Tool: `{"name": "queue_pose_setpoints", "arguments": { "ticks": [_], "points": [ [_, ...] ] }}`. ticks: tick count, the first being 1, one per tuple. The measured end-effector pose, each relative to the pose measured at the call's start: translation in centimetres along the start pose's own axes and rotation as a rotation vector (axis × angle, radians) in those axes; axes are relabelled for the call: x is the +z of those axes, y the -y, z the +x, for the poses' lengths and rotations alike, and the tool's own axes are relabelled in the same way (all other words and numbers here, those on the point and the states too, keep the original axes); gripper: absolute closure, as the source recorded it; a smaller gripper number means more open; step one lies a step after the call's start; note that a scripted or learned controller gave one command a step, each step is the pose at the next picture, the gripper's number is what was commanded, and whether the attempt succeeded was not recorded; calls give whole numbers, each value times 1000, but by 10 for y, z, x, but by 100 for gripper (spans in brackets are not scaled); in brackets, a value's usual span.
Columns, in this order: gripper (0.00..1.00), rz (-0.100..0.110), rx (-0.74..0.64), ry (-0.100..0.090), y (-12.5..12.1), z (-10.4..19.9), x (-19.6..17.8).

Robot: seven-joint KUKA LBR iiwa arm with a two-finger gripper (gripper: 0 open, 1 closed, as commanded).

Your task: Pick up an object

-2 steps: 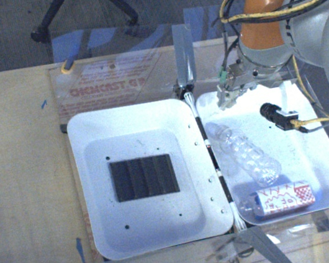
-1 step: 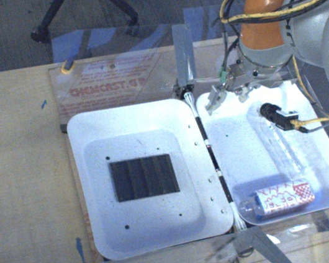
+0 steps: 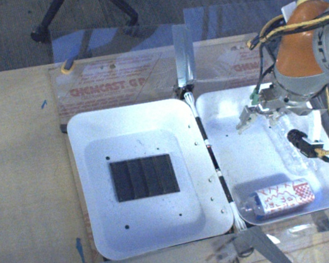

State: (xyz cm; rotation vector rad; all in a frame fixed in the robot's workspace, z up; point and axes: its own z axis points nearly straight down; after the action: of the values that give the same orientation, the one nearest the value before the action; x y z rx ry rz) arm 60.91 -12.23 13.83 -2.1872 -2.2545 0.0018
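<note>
Fingers [image 3: 244,121] apart over far end of R bin [image 3: 245,157]; red-white can [image 3: 283,197] lies on side at near end

The arm [image 3: 307,39] runs off the right edge, covering the right bin's [image 3: 223,106] far corner; print on the red-and-white can [image 3: 283,197] is too blurred to read.

Two white bins side by side, left bin [image 3: 96,171], right bin [image 3: 246,164], one dark ribbed panel [image 3: 144,177] here, one red-and-white patterned can [image 3: 283,197] there

Glossy plastic bins [image 3: 107,232], matt wooden bench [image 3: 16,185]
</note>
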Motion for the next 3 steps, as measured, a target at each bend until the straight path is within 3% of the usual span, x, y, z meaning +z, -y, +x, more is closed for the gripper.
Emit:
{"name": "queue_pose_setpoints", "arguments": {
  "ticks": [1, 2, 3],
  "points": [
    [0, -5, 193, -1, -2, -1, 50],
    [0, -9, 112, 3, -14, 1, 50],
    [0, -2, 226, 1, -35, 42, -47]
  ]
}}
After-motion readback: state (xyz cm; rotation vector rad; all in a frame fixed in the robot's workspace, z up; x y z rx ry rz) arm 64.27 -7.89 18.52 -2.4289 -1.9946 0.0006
